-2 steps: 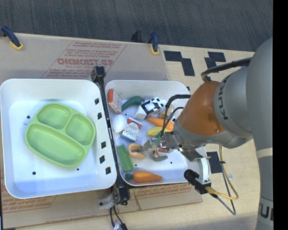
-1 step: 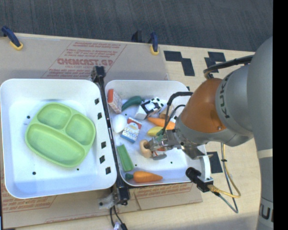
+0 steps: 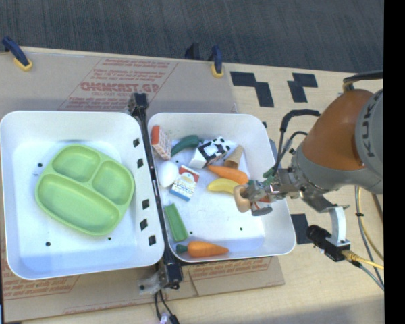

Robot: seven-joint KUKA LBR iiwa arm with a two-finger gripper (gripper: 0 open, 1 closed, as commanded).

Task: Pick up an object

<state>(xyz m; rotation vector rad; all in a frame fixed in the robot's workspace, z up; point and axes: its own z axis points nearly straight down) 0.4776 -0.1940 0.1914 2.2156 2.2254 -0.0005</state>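
My gripper [image 3: 252, 199] hangs over the right side of the right bin [image 3: 273, 229], reaching in from the right. A small tan rounded piece [image 3: 241, 198] sits between its fingertips, and the gripper is shut on it. Just left of it lie a yellow banana [image 3: 221, 186] and an orange carrot [image 3: 228, 173]. The tan piece touches the banana's right end or lies just beside it; I cannot tell which.
The right bin also holds a black-and-white cow toy [image 3: 213, 150], a green pepper [image 3: 185, 144], a small carton [image 3: 184, 183], a white egg [image 3: 167, 174], a green cucumber [image 3: 175, 222] and a second carrot [image 3: 202, 250]. A green divided plate [image 3: 86, 189] lies in the left bin [image 3: 13, 248].
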